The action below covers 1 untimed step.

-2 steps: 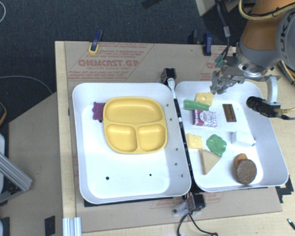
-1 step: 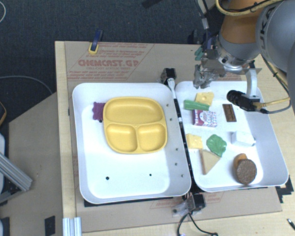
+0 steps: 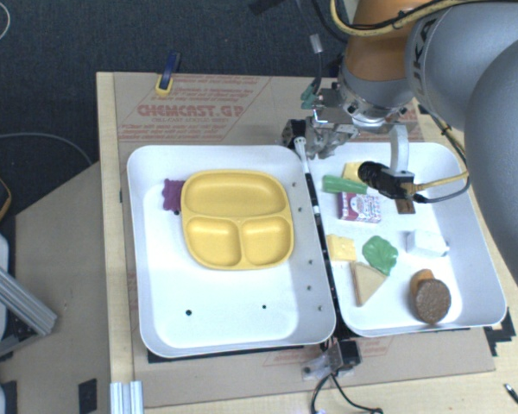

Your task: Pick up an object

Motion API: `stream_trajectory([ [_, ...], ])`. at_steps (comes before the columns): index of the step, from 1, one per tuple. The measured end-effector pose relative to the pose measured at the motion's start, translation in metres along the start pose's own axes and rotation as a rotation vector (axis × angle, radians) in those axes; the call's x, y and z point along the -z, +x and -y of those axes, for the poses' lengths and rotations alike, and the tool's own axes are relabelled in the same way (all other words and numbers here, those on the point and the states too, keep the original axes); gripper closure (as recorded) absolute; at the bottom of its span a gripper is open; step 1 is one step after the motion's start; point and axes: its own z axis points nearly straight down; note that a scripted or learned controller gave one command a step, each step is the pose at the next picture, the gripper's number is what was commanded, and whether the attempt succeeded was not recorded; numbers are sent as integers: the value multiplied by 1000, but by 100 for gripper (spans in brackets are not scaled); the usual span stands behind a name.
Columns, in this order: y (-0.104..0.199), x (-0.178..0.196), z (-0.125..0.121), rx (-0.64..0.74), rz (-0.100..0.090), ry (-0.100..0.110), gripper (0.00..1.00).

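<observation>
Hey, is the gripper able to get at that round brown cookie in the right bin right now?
Probably yes: the cookie lies uncovered near the right bin's front corner, apart from its neighbours.

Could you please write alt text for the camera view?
The arm's hand hovers at the far end of the rim between two white bins. The left bin holds a yellow tray; the right bin holds small items.

toy foods (image 3: 379,253) | loose, flat | right bin (image 3: 475,257)
</observation>
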Motion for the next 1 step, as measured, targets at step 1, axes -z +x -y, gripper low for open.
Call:
stream_trajectory([
  [1, 58, 12, -16, 0, 0, -7, 100],
])
